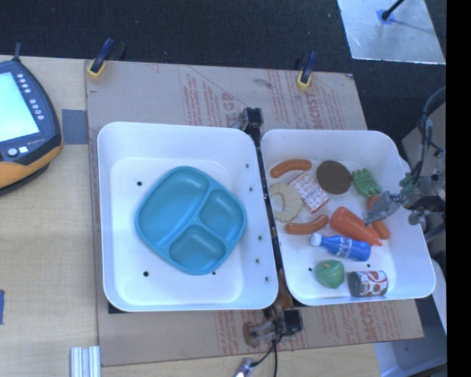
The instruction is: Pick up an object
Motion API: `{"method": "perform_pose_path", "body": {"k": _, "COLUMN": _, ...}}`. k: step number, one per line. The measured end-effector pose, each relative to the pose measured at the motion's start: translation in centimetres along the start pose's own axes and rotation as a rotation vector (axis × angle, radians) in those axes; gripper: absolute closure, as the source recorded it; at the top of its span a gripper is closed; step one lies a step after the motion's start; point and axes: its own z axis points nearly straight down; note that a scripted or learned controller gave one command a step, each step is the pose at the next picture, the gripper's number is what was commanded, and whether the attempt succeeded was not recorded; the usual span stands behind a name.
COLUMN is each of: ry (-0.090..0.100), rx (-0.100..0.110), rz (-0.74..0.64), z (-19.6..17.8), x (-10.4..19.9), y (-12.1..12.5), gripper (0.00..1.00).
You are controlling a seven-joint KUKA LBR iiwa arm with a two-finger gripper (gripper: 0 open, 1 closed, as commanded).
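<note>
With the gripper [385, 204] poised at the carrot [353, 224], its opening impossible to tell, it should be centred over the carrot before closing.

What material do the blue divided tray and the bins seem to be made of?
The blue tray looks like smooth moulded plastic: even colour, rounded compartments, soft sheen. The white bins also look like glossy plastic, though coated metal cannot be ruled out.
</note>
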Motion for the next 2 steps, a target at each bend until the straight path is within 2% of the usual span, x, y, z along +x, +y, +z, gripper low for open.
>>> {"method": "perform_pose_path", "body": {"k": 1, "ry": 0.000, "rx": 0.002, "rz": 0.000, "z": 12.6, "x": -1.2, "y": 3.4, "gripper": 0.00}}
{"method": "perform_pose_path", "body": {"k": 2, "ry": -0.005, "rx": -0.011, "rz": -0.001, "z": 15.0, "x": 5.1, "y": 7.5, "gripper": 0.00}}
